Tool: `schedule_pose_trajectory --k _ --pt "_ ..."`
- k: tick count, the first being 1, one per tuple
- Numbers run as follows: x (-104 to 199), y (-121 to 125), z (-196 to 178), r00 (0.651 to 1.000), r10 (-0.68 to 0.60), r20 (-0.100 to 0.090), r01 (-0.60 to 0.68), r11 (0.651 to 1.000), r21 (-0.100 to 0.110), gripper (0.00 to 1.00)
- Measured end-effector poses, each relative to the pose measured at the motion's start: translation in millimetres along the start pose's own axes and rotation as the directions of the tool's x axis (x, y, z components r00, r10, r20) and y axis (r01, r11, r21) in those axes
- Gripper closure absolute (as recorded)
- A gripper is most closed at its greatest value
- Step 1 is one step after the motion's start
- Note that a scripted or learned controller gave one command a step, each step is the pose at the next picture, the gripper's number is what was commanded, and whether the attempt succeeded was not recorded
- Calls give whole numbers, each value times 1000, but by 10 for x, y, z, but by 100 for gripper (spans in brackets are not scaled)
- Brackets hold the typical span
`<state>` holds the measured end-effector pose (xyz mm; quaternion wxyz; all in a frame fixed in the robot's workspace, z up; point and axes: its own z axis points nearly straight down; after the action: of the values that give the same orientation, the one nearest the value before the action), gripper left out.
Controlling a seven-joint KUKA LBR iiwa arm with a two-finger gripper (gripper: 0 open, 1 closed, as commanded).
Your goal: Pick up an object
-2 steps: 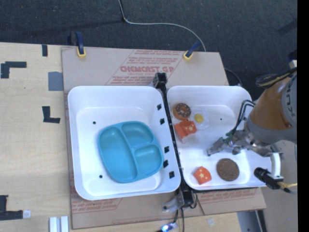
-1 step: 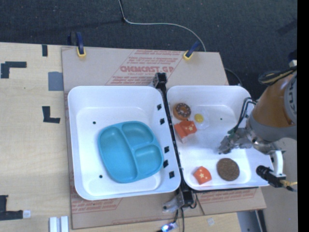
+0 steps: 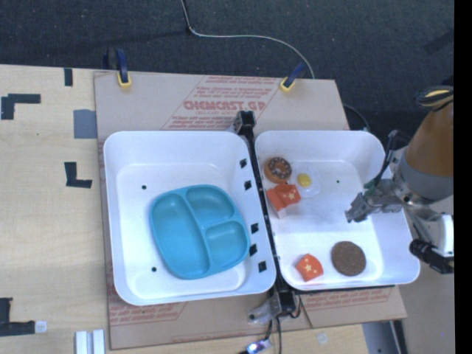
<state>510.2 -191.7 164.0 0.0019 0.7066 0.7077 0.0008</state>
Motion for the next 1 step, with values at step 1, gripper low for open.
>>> schedule_pose_trajectory --k 1 --pt "86 -14 -457 1000 0 -1 0 1000 3 100"
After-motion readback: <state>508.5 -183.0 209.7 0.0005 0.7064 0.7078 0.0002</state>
